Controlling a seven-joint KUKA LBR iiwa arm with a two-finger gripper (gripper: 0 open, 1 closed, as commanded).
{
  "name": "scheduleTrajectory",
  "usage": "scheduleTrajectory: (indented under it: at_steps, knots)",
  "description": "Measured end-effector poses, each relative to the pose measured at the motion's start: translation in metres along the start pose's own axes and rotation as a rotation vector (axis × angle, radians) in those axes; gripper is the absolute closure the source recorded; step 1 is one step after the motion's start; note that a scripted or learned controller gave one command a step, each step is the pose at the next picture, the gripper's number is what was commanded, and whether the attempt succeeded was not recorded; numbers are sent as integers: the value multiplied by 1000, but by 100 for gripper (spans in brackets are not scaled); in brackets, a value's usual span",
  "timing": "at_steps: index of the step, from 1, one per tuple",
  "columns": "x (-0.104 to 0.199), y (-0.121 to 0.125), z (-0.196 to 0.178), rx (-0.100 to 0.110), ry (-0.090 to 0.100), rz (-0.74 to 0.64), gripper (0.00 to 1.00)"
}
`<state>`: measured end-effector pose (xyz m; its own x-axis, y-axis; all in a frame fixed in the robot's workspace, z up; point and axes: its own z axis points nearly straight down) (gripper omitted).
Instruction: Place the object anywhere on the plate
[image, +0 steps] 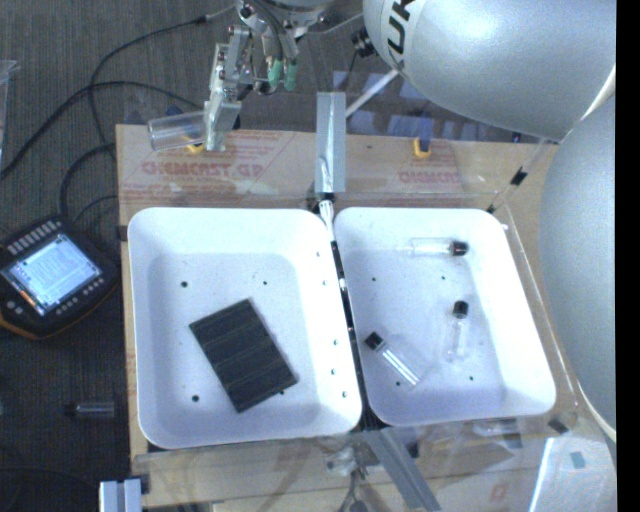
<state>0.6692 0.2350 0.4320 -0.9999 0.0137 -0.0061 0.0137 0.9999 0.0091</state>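
Jaws grip a clear vial (178, 128), its long axis horizontal, pointing left.

Two bins side by side on the bench (400, 165), edges touching: left bin (160, 240), right bin (520, 300). In the left bin, a ridged plate (243, 355) lying flat, turned at a slant, near the middle toward the front. In the right bin, three capped vials, apart from each other: one (437, 246) near the back wall, one (458, 327) right of centre, one (390, 358) at the front left, nearest the divide.
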Motion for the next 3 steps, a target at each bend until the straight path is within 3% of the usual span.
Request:
scheduleTrajectory:
  at_steps: [3]
  knots:
    - [-2, 3, -30, -13, -9, -1, 100]
